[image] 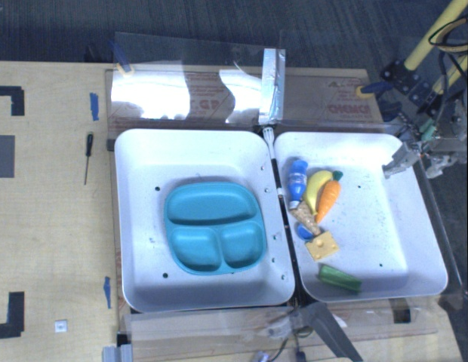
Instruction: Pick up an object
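Nearest the camera, at about 6 o'clock in the right-hand shallow white bin, lies a dark green cucumber-shaped toy, its long axis running roughly 10 to 4 o'clock, close to the bin's near wall. Just beyond it sits a small yellow wedge of toy cheese with holes, and past that a tight cluster hugs the bin's left wall: a brown speckled bar-shaped piece, an orange toy carrot with a green top tilted from 7 to 1 o'clock, a yellow toy banana touching its left side, and a blue and white toy bottle lying nearly 12 to 6 along the wall. The left-hand white bin carries a turquoise three-compartment plastic plate and nothing graspable beside it. Farthest back, at about 2 o'clock of the right bin, the two-finger gripper hangs over the bin's far right corner, and whether it is spread or closed I cannot tell. Every candidate lies toward 8 or 9 o'clock from it, well apart, across a bare stretch of bin floor that gives open room to travel. My judgement is that the cucumber or the cheese would be easier to take, since each stands apart from its neighbours, whereas the cluster is crowded against the wall.
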### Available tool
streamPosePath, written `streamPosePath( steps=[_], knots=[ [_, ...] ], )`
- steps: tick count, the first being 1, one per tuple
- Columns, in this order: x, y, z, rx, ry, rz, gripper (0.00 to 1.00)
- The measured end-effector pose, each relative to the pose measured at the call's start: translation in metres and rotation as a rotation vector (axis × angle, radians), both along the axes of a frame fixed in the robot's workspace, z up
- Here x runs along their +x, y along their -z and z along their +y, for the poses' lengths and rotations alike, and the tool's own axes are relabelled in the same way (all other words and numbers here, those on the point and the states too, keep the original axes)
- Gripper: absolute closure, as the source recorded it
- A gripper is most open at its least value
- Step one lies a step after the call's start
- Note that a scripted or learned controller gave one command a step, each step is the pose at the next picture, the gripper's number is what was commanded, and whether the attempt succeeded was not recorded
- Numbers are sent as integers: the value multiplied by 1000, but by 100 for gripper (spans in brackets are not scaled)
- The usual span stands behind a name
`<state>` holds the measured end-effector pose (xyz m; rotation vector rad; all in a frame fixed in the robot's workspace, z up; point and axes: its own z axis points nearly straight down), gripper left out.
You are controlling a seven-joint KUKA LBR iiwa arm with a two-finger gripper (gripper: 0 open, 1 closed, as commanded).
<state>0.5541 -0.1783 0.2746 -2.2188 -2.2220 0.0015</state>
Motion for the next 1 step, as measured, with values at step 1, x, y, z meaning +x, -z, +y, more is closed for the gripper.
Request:
streamPosePath(
  steps=[1],
  knots=[
    [4, -74, -7, -2, 282, -4, 0]
  ],
)
